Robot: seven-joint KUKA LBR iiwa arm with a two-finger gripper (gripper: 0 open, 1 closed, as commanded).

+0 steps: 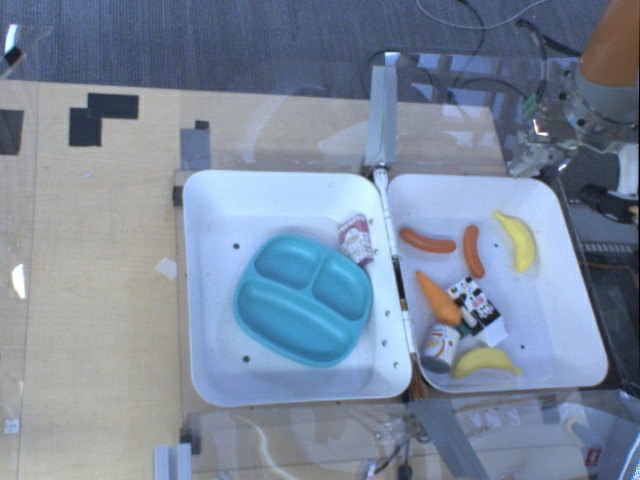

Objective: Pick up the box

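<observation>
One grey arm with an orange band (612,43) hangs above the far right corner of the right bin, its wrist cluttered with cables and brackets; the fingers (540,153) sit somewhere in that tangle by the bin's back rim, and I cannot tell whether they are spread or closed, or whether anything is in them. They are well apart from the target, so the reach seems not yet begun.

Moving outward into the shallow white right bin (570,298), the small black-and-white patterned box (475,303) lies near the front, tilted, touching the orange carrot (437,298) on its left. Just in front lie a yellow banana (483,363) and a small white cup with a printed label (438,344). That crowding likely leaves the box's right side as the freest approach. Farther back lie two reddish sausages (427,239), one lengthwise and one more upright, and a second yellow banana (517,240) near the right wall.

Across the divider, the left white bin (215,368) holds a turquoise sectioned plastic tray (303,300) and a small red-and-white packet (356,239) near the shared rim. Both bins rest on the pale wooden desk (90,298).
</observation>
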